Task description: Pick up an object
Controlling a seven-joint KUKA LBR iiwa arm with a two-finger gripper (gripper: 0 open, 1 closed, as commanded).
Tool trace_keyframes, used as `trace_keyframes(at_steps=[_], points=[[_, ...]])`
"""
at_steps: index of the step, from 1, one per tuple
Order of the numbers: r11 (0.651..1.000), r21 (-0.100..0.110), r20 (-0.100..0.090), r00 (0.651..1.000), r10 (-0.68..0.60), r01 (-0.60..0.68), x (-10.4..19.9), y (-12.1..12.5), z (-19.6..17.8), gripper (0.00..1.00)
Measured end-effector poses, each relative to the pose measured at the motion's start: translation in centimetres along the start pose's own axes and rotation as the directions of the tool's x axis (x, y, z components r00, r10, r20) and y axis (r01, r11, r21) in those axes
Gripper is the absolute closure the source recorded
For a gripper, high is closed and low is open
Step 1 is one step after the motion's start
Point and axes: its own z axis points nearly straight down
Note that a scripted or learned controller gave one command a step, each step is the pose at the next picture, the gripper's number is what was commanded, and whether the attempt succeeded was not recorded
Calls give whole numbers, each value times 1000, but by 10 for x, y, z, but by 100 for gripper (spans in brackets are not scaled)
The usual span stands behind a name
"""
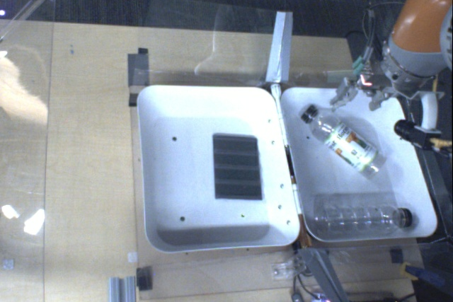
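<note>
A small clear bottle (345, 140) with a black cap and a green and orange label lies slanted in the right bin (417, 184). A larger clear ribbed bottle (361, 217) with a dark cap lies along that bin's front wall. My gripper (359, 94) hangs over the bin's far edge, just beyond the small bottle's cap end. Its two fingers are spread apart with nothing between them.
The left bin (170, 173) holds a black ribbed rectangular pad (237, 165). A metal divider post (280, 46) rises between the bins at the back. Cables and dark fittings sit along the right side near the arm.
</note>
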Motion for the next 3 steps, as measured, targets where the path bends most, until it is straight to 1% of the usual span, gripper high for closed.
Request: trace_keyframes(at_steps=[1, 2, 3], points=[[991, -5, 2, 991, 136, -136, -76, -38, -61, 0], [992, -6, 2, 992, 122, -122, -68, -54, -123, 0], [1000, 0, 1, 1000, 18, -18, -51, -21, -6, 0]])
